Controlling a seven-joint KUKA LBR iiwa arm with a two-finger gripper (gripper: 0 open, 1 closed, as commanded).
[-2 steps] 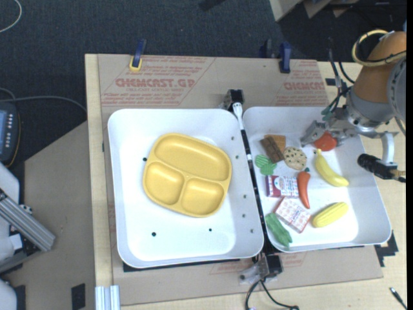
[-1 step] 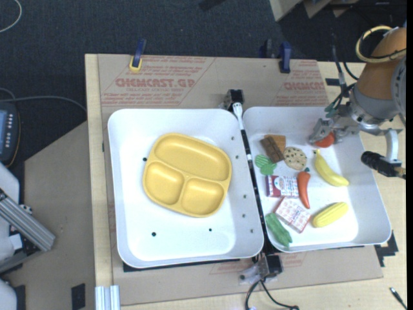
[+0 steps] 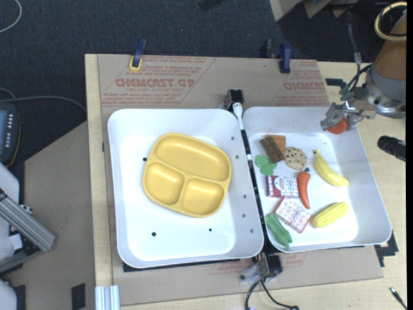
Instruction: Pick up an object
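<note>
A small red-orange object (image 3: 338, 126) sits between the fingers of the gripper (image 3: 337, 119), clamped at the far right corner of the right bin (image 3: 371, 173). In that bin lie a banana (image 3: 330, 170), corn cob (image 3: 329, 214), red pepper (image 3: 303, 188), cookie (image 3: 295, 157) and two small cartons (image 3: 281, 186). The left bin (image 3: 126, 192) holds a yellow divided plate (image 3: 186, 174).
</note>
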